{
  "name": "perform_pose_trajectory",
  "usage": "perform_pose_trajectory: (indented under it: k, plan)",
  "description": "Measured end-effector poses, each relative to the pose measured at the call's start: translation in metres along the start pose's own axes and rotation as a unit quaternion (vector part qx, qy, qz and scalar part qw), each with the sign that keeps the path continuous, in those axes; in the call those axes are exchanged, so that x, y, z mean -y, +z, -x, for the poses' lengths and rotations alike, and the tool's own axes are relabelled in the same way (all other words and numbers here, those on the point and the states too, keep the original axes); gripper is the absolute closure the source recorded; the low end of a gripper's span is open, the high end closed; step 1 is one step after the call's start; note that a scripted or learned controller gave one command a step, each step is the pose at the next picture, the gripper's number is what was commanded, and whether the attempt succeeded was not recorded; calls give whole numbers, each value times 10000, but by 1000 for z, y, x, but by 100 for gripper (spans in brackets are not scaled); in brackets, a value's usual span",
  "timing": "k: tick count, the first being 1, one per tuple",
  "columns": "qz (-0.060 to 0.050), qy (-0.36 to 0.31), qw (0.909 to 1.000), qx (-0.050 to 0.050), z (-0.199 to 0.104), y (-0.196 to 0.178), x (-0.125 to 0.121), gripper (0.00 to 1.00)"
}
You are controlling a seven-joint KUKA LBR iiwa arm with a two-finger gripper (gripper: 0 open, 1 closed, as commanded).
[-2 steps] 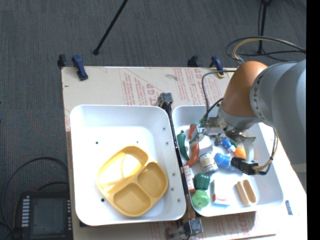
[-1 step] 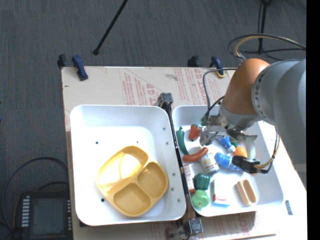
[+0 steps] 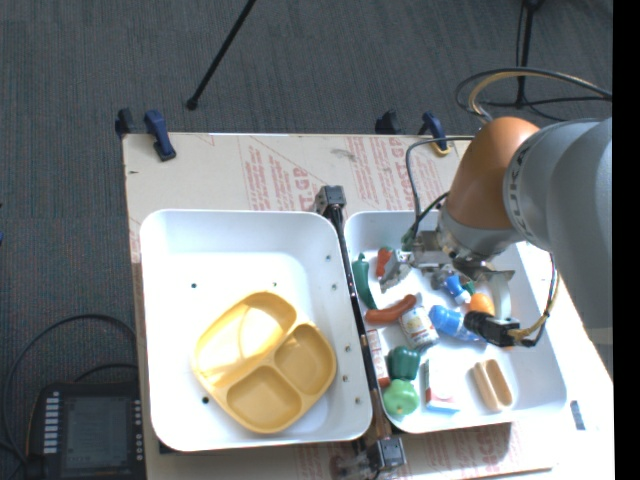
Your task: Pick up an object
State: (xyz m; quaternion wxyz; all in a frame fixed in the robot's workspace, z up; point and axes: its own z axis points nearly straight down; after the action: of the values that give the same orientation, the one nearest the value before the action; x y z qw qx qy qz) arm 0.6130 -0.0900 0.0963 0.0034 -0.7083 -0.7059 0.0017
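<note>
The right bin [image 3: 540,388] holds several small toys. Among them are a red sausage [image 3: 390,311], a blue bottle [image 3: 452,323], a dark green cup [image 3: 405,361], a green round fruit [image 3: 400,398] and a tan hot-dog bun [image 3: 492,385]. My gripper [image 3: 432,261] hangs low over the upper middle of this bin, just above the sausage and bottle. The wrist hides whatever lies straight beneath it. No toy is visibly held.
The left bin [image 3: 180,238] contains a yellow divided plate [image 3: 265,360]. A black divider clamp [image 3: 330,200] sits between the bins. Blue clamps [image 3: 158,133] grip the board's far edge. A cable loops from the arm over the right bin's right side [image 3: 535,328].
</note>
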Motion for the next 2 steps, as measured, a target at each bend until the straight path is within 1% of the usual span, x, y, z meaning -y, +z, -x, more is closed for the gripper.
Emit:
perform_pose_trajectory:
  k: [1,2]
  plan:
    - [-14,3,10000,-6,0,-9,0,100]
    - [-15,5,10000,-6,0,-9,0,0]
